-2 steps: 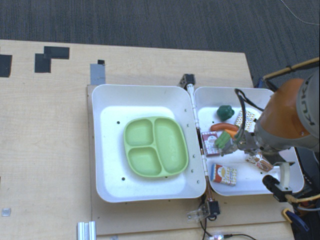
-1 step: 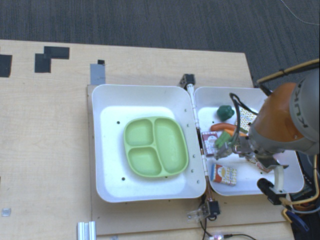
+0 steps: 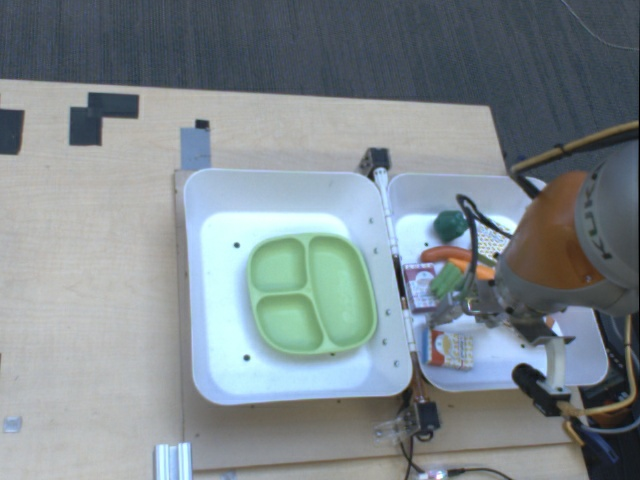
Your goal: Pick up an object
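**Ana:** Dark grey carpet runs behind a pale wooden desk [image 3: 90, 268], and on that desk sit two shallow white bins, side by side and touching along their inner walls.

**Ben:** Left white bin [image 3: 215, 368] first: one pale green plastic divided plate with three compartments [image 3: 311, 294], lying flat near the middle, slightly turned.

**Ana:** Over to the right white bin [image 3: 410, 200], where it's crowded. A dark green rounded vegetable-shaped toy [image 3: 450, 225] lies toward the far side, an orange carrot-shaped toy [image 3: 450, 255] just below it, and a small purple and white card packet [image 3: 419, 283] against the left wall.

**Ben:** Nearer the front, a small white, orange and blue printed carton [image 3: 452, 349] lies flat on the bin floor.

**Ana:** And the grey arm with its orange band [image 3: 555, 243] comes in from the right, leaning over that bin. The jaws [image 3: 452, 303] are down low between the carrot and the carton, right beside a light green piece that I can't identify.

**Ben:** Gripping anything?

**Ana:** Can't tell. The wrist covers too much, so whether they're released or clenched isn't readable. Nothing is visibly pinched.
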